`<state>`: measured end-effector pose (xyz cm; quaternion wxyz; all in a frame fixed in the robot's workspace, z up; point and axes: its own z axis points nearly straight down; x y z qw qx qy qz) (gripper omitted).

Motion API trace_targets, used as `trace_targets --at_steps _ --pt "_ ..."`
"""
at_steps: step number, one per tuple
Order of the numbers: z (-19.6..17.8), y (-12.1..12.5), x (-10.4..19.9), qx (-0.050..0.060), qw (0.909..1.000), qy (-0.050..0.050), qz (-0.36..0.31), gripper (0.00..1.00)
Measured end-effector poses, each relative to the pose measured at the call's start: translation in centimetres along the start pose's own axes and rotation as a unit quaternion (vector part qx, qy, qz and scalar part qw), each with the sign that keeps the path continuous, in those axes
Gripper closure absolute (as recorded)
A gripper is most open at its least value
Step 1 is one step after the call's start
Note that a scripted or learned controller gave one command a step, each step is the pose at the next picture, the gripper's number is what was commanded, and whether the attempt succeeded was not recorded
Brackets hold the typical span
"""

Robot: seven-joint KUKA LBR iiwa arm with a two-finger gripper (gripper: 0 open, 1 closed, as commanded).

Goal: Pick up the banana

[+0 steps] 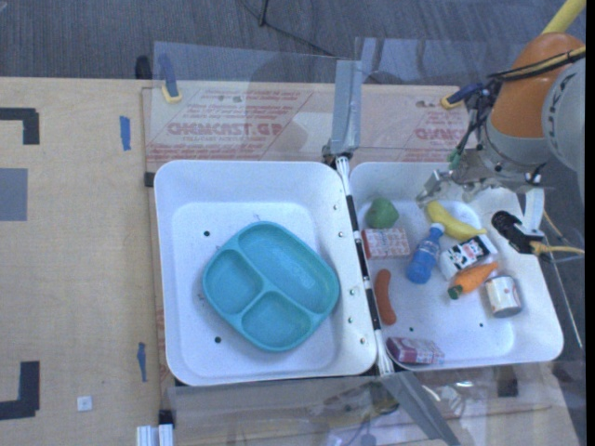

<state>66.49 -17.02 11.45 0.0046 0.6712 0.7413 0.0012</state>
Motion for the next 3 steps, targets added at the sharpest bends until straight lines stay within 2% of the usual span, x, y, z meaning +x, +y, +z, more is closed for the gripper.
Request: trace_targets --at_steps 1,2,3 --pt "2.8 0.4 1.1 0.003 1.0000 0.002 -0.006 0.00" --pt "1.5 0.5 1.0 0.000 1.0000 0.000 -0.006 1.00" --pt "2.4 -0.4 -0.9 0.003 0.9988 0.002 0.048 1.00"
